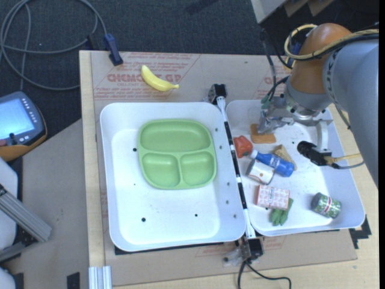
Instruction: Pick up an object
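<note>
Gripper (269,120) sits low in the right bin (352,218), directly over a tan flat object (263,137) near the bin's far wall; whether it is spread or pinching cannot be told at this slant. Remaining candidates lie close by: red piece (242,145), blue-and-white bottle (272,162), patterned packet (272,195), green can (325,205). Risk, as judged: the tan object lies flat, so a shallow closure could slide off it. Green tray (178,153) occupies the left bin (120,221).
</note>
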